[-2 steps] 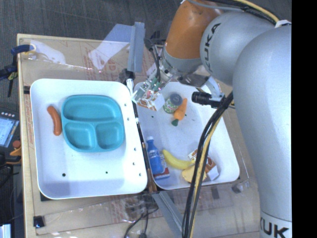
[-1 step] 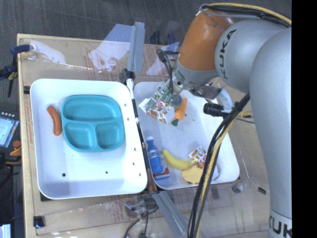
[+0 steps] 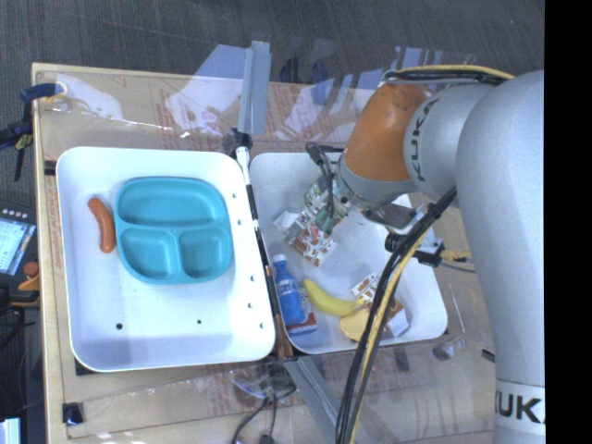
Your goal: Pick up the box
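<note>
The box (image 3: 310, 240) is a small white carton with red and brown print. It lies tilted in the upper left part of the right bin (image 3: 268, 178). My gripper (image 3: 324, 209) reaches down from the orange wrist band and sits right over the box's upper right end, at or very near its surface. The gripper body hides that end of the box.
A blue bottle (image 3: 289, 296), a banana (image 3: 335, 299) and a printed packet (image 3: 368, 289) lie near the right bin's front wall. The left bin (image 3: 83, 322) holds a teal divided tray (image 3: 176, 228) and an orange sausage (image 3: 103, 224). Black and yellow cables (image 3: 370, 340) hang across the right bin's front.
</note>
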`<state>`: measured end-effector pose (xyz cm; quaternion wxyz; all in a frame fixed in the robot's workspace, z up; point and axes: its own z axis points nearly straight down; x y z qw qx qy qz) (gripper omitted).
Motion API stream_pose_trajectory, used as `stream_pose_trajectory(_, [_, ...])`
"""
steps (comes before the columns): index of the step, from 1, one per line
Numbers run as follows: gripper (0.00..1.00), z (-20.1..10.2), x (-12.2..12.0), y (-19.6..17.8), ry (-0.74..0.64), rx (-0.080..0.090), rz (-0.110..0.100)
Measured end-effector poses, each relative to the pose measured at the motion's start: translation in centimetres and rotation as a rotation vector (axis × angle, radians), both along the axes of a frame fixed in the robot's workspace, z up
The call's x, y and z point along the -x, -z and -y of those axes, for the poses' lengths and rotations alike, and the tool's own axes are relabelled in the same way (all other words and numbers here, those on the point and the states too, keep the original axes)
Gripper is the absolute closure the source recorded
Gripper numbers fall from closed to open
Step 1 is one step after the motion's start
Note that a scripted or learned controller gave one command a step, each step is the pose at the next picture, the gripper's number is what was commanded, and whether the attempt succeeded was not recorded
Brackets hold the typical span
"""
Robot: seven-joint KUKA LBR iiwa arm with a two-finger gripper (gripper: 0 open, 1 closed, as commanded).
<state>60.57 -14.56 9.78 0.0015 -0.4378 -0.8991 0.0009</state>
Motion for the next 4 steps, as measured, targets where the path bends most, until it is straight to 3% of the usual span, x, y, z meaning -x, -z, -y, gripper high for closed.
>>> stream_pose_trajectory(1, [1.00,-6.4,2.9,-9.4,0.111,0.000,0.001])
stream_pose_trajectory(2, [1.00,-3.2,1.4,0.7,0.108,0.000,0.002])
stream_pose_trajectory(3, [0.00,-2.7,1.3,0.5,0.113,0.008,0.007])
stream_pose_trajectory(4, [1.00,-3.0,1.4,-0.3,0.108,0.003,0.002])
